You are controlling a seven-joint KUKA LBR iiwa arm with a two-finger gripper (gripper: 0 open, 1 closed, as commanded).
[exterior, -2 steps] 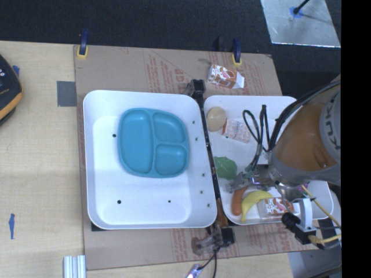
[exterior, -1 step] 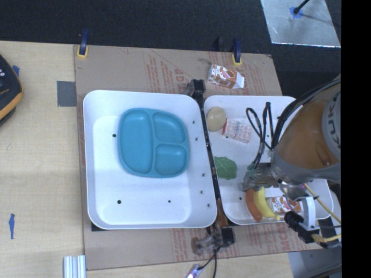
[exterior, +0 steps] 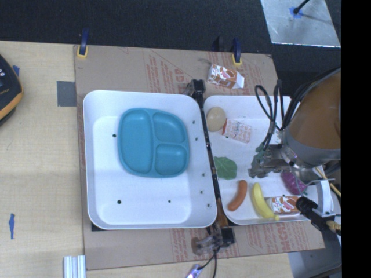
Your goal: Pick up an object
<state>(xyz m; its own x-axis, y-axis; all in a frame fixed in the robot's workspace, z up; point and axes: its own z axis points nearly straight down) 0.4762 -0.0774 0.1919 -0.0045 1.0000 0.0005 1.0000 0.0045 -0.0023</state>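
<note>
My gripper (exterior: pixel 262 165) hangs over the right bin (exterior: pixel 246 104), its dark fingers above the bin floor between the green leafy item (exterior: pixel 225 167) and a purple object (exterior: pixel 293 183). Just below it lie a yellow banana (exterior: pixel 261 202) and an orange-red sausage (exterior: pixel 237 195). A red-and-white packet (exterior: pixel 285 204) lies beside the banana. Further back in the same bin sit a beige round object (exterior: pixel 215 119) and a white-and-red carton (exterior: pixel 237 130). Nothing shows between the fingers.
The left bin (exterior: pixel 101 207) holds a blue divided plate (exterior: pixel 153 142). Another small carton (exterior: pixel 225 77) lies on the cardboard behind the right bin. Black cables (exterior: pixel 266 106) loop from the arm over the right bin's far side.
</note>
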